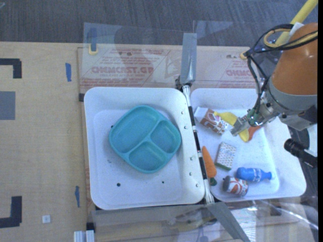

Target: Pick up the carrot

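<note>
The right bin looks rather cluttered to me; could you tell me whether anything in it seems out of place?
Mostly ordinary clutter. The carrot lies against the right bin's left wall, beside the divider, away from the gripper, which sits over a yellow piece further back. The blue bottle lies on its side.

My bench [40, 150], pale wood: two shallow white bins side by side, left bin [98, 135] and right bin [287, 183], touching; blue tape strip [68, 72] near its left.
</note>
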Robot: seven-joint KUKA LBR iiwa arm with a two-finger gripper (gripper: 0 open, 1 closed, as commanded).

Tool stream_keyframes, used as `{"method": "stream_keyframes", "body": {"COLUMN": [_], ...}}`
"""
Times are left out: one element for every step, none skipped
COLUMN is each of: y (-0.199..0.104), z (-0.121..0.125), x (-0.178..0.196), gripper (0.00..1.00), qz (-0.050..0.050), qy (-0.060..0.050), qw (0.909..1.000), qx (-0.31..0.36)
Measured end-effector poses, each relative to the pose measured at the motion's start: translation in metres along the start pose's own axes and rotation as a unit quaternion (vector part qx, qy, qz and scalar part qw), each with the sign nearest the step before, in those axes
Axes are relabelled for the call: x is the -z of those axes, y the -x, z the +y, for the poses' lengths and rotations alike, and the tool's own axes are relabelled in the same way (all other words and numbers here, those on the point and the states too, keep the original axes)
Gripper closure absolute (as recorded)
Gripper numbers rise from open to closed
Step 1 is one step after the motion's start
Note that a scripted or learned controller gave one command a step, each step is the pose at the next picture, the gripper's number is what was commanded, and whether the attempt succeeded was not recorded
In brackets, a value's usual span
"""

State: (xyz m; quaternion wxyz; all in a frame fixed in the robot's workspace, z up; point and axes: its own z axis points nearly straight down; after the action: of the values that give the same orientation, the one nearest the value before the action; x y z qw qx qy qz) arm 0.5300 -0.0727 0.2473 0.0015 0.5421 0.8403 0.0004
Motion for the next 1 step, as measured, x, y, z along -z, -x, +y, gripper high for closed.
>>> {"method": "stream_keyframes", "body": {"y": [-0.0553], "z": [0.0484], "x": [-0.0436], "gripper": [1.00], "qz": [0.002], "qy": [-0.001], "qw": [0.9979], "qx": [0.065]}}
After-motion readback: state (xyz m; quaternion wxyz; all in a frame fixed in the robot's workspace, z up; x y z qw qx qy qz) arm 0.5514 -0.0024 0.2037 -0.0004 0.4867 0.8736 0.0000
